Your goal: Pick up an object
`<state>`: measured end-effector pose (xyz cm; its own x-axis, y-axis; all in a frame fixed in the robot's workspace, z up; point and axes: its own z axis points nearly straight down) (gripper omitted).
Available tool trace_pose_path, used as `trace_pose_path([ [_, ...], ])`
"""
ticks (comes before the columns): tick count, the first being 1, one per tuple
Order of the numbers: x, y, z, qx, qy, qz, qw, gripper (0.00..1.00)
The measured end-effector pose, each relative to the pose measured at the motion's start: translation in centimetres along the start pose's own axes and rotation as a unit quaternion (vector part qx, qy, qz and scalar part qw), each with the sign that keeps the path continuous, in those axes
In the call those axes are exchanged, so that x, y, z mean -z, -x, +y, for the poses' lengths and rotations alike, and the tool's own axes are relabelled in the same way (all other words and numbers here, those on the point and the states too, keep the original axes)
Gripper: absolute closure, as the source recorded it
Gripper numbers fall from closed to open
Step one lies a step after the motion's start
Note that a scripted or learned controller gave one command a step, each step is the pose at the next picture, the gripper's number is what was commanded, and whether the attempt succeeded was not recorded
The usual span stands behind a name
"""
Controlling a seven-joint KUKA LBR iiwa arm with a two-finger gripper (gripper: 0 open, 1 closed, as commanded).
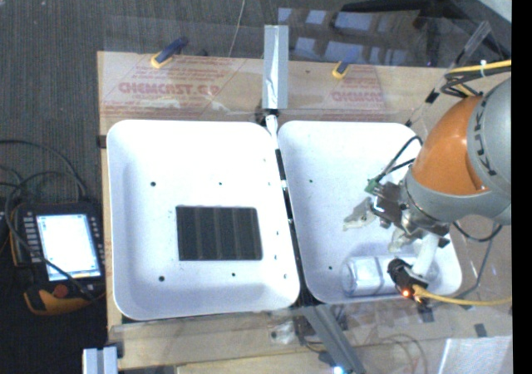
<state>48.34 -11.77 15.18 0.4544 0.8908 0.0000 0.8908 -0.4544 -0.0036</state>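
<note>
A dark ribbed rectangular pad (pixel 219 233) lies flat in the middle of the left bin (pixel 133 156). In the right bin (pixel 332 156), a pale, translucent blocky object (pixel 366 275) rests near the front wall. My gripper (pixel 399 238) hangs low over the right side of the right bin, just behind and to the right of that pale object. The grey wrist and the orange band (pixel 449 156) cover much of the bin's right part. A small whitish piece (pixel 359 216) shows to the left of the wrist; I cannot make out what it is.
Both white bins sit side by side on a wooden board with clamps (pixel 168 51) at the back. A handheld pendant with a lit screen (pixel 62 248) lies on the floor to the left. Cables run around the arm at the right.
</note>
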Motion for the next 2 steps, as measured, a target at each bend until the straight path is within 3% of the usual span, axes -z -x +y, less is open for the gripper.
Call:
trace_pose_path([
  [1, 14.4, -5.4, 0.0, 0.008, 0.002, -0.001, 1.0, 0.0],
  [2, 11.5, 2.3, 1.2, 0.133, 0.001, -0.002, 0.9911, 0.0],
])
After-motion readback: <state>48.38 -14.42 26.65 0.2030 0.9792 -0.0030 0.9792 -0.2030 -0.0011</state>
